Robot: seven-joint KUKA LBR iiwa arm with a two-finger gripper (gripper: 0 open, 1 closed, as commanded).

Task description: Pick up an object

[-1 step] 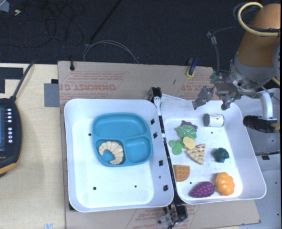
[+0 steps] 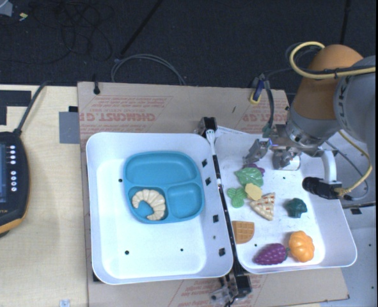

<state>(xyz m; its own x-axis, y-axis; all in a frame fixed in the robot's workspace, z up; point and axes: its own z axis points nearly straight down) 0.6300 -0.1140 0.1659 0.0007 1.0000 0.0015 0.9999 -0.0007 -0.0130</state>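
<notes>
pincer [image 2: 273, 152] spread, grasping nothing, over right bin [image 2: 332, 219] | toy foods there: 8 | left bin [image 2: 105, 235]: 1 blue tray [image 2: 163, 185], 1 croissant [image 2: 149, 203]

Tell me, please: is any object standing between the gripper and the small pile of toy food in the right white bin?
Nothing visible does. The gripper hangs over the upper part of the right white bin; the green leafy toy on top of the pile lies just below-left of it, with bare bin floor between.

Red upside-down lettering on cardboard sheet [image 2: 144, 116], not clearly readable
</notes>
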